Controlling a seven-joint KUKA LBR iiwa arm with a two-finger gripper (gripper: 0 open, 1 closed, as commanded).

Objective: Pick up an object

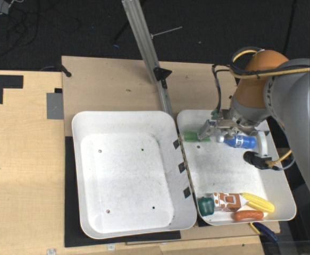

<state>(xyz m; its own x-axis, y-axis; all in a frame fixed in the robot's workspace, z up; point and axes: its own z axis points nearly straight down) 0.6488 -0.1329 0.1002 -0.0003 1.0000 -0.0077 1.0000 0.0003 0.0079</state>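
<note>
My gripper (207, 130) hangs low over the far part of the right bin (226, 174), pointing left toward the divider. A small green object (190, 137) lies right at its tip, by the bin's left wall; I cannot make out whether it is gripped or only touched. A blue bottle with a white label (240, 141) lies just under the wrist, to the right of the gripper. Along the near edge of this bin lie a green cup (205, 205), an orange and white carton (227, 201), a yellow corn cob (258, 202) and a red sausage (248, 215).
The left bin (91, 126) stands beside the right one, with black clips along the shared wall. A slanted metal rail (144, 47) rises behind the bins. The grey arm with its orange band (261, 68) fills the far right.
</note>
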